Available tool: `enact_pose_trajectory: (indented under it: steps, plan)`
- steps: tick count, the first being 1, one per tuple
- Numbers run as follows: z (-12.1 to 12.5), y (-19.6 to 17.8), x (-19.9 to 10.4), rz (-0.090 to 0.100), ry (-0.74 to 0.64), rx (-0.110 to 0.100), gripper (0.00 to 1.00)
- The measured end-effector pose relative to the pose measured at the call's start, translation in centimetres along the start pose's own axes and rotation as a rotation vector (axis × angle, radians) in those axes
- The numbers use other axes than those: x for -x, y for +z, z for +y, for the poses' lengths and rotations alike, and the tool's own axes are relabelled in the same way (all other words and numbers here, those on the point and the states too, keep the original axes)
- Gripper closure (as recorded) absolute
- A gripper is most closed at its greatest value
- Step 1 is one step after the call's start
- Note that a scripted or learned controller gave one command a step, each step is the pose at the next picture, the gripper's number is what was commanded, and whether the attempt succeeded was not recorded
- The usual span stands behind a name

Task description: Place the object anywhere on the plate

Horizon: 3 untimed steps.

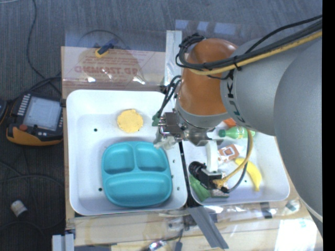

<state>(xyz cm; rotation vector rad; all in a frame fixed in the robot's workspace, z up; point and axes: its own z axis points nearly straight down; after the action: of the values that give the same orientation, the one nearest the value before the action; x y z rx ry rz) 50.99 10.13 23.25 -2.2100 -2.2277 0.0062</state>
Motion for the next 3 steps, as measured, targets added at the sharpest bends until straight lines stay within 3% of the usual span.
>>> enact_pose_trajectory:
  steps: [1,2,3]
  plan:
    - [-2.7,-6.3,-2.5,-0.002,-0.056,0.001,1.0]
    - [-2.7,-8.2,-2.9,0.0,-0.084,0.001,1.0]
    - [-2.7,-8.2,-2.9,-0.001,-0.084,0.001,0.0]
